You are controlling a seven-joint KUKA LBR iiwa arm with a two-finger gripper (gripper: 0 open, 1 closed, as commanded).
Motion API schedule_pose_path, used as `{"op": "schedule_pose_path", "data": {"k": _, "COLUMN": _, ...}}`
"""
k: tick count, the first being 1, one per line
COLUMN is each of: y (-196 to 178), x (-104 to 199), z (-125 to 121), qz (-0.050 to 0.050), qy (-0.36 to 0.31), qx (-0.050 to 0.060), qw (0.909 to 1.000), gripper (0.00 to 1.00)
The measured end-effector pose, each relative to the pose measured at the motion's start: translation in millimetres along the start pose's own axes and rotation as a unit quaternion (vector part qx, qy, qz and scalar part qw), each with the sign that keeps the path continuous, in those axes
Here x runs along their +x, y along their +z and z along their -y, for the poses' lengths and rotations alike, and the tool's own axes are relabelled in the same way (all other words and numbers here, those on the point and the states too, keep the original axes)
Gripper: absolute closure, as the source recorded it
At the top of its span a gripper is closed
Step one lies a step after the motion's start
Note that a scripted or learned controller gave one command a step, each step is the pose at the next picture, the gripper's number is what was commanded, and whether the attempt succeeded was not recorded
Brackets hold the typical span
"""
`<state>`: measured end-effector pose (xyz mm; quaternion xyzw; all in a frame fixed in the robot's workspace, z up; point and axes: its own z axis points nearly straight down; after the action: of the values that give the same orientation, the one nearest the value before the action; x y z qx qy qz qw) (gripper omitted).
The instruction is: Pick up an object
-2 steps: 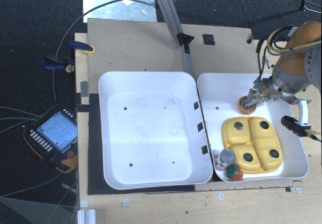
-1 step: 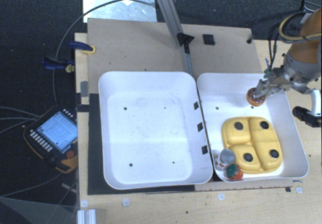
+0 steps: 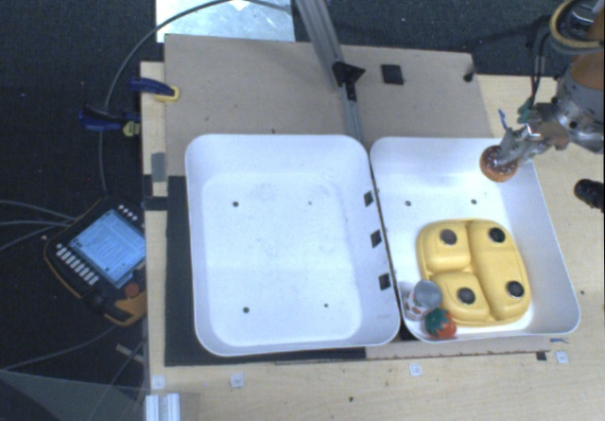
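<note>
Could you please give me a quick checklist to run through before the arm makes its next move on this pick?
1. Gripper location: over the far right corner of the right bin. Ok.
2. Something at the gripper: a small round orange-brown object sits right at its tip. Whether it is actually gripped: cannot tell.
3. Other candidates in the right bin: yellow block with dark holes, plus small items in the near left corner. Ok.
4. Gripper lined up over the yellow block: not ok, it is toward the far edge.
5. Left bin as a drop spot, white floor visible. Ok.
</note>
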<state>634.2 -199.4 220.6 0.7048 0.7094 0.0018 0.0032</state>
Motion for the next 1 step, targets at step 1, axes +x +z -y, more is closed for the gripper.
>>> {"op": "schedule_pose_path", "data": {"k": 1, "y": -1.8, "x": 0.1, "z": -1.0, "qz": -0.001, "qy": 0.000, "qx": 0.002, "qw": 1.0000, "gripper": 1.00}}
